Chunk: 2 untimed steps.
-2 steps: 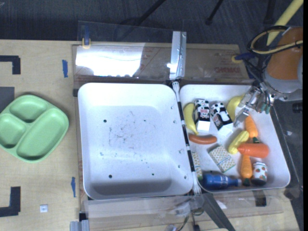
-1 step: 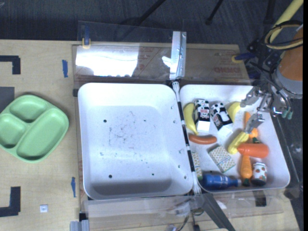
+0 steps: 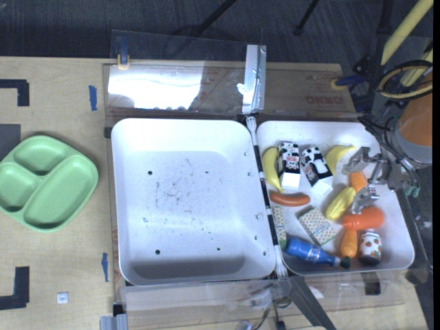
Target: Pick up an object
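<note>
Camera view has my target lot heaped in the right bin [image 3: 402,253]: a yellow lemon-shaped toy [image 3: 339,203] lies near the bin's middle, with an orange carrot toy [image 3: 362,218] touching it on the side toward the bin's right wall. My end effector [image 3: 364,177] hangs over that same patch, just beyond the lemon toward the right wall, and whether it is spread or closed I cannot tell against the clutter. Nothing is visibly gripped.

Taking the right bin as my reference, a banana [image 3: 271,168] lies along its left wall, a red sausage toy [image 3: 291,199] just inward of that, two black-and-white cartons [image 3: 301,161] toward its far wall, and a blue bottle [image 3: 309,251] against its near wall. The left bin [image 3: 185,198] adjoins its left wall, and a green divided plate [image 3: 47,182] sits on the desk [image 3: 55,115] well beyond that.

To do this well, I judge I should commit to one piece, probably the lemon, come straight down centred on its narrow width, and avoid pinching the carrot alongside, which could spoil the lift.
</note>
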### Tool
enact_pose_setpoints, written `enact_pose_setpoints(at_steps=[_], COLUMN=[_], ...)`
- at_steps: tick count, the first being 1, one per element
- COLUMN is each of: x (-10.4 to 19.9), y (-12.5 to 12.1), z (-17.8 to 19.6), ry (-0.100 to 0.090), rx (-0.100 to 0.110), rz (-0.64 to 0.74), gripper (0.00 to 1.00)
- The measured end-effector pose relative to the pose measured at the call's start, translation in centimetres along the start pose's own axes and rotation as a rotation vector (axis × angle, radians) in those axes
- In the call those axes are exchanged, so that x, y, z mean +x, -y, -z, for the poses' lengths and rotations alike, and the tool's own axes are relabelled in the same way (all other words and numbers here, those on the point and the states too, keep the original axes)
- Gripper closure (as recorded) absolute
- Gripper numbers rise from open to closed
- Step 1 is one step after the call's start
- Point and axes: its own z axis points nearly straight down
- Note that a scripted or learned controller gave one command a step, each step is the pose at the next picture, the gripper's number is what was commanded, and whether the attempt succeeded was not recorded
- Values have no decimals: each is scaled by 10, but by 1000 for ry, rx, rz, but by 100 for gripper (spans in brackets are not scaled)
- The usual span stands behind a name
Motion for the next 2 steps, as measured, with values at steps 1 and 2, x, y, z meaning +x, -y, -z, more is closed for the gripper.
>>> enact_pose_setpoints(at_steps=[1,2], x=[9,-25], y=[8,5], z=[-36,25], ry=[-15,-12], rx=[0,6], rz=[-48,-570], gripper=[0,0])
